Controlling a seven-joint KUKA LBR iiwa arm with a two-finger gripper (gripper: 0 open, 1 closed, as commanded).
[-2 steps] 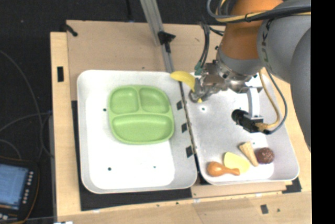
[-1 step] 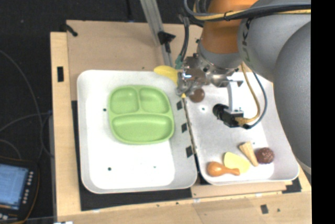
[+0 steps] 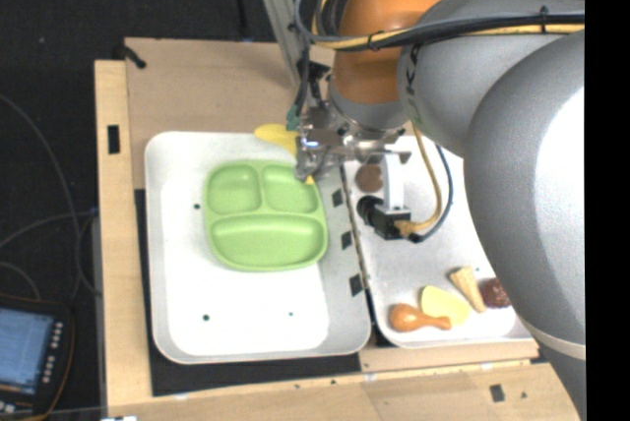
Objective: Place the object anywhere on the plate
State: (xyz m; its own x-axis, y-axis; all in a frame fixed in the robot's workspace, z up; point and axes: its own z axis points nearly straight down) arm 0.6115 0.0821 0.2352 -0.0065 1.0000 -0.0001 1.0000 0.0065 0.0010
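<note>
Nearest the camera, along the front of the right bin, lie an orange pear-shaped toy, a pale yellow wedge, a cream cone-shaped piece and a dark reddish-brown piece partly under the arm. Left of them, the left bin holds the green plate, a three-compartment plate lying flat toward the bin's back right part; all its compartments show only green. Farther back, the gripper hangs over the plate's back right corner, close to the divide between the two bins, with the grey arm and its orange band bulking above and to the right. A yellow object lies on the left bin's floor just behind the plate, its right end running under the gripper; a small yellow sliver also shows just below the gripper at the plate's rim. Whether the object is between the jaws cannot be told, and the spread of the jaws is hidden by the wrist body. A brown round piece sits in the right bin just beside the gripper.
</note>
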